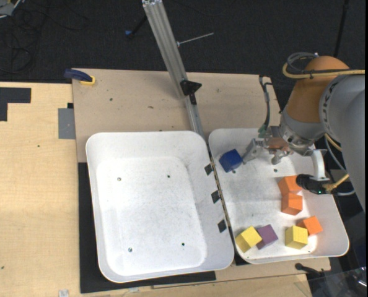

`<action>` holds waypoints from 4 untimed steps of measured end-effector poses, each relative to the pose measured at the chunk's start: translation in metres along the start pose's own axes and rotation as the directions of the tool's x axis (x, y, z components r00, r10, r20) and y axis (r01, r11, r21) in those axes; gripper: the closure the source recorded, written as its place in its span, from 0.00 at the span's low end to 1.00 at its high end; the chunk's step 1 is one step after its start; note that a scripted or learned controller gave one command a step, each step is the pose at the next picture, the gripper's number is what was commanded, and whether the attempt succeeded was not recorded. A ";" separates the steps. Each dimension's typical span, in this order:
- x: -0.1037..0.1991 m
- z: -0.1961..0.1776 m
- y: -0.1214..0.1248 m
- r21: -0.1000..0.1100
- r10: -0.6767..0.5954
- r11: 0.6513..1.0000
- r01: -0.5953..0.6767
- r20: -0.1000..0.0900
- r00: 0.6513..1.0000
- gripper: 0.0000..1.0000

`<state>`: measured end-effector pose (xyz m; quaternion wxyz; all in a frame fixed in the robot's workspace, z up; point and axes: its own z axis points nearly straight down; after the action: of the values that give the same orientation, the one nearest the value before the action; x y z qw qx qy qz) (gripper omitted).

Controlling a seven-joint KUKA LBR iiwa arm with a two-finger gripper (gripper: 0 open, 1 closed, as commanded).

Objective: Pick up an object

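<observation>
The left bin (109, 166) sits beside the right bin (332, 240) on the bench (134, 98). In the right bin, a blue block (231, 160) lies near the far left corner, just left of my end effector (272, 152). I cannot tell how it is set. Nearer the front lie orange blocks (290, 193), a yellow block (249, 237), a purple block (267, 234) and another yellow cube (296, 236).

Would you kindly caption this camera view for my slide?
KUKA arm's gripper hovers beside a blue block in the right bin of colored blocks.
</observation>
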<state>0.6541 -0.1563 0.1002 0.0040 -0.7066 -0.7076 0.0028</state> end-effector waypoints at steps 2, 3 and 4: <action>0.008 -0.064 0.000 -0.013 0.001 1.000 -0.001 0.002 1.000 1.00; 0.012 -0.118 -0.009 -0.013 0.000 1.000 0.000 0.002 1.000 1.00; 0.010 -0.139 -0.009 -0.010 0.001 1.000 -0.001 0.002 1.000 1.00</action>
<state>0.6467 -0.1463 0.2388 -0.0003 -0.7068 -0.7074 -0.0003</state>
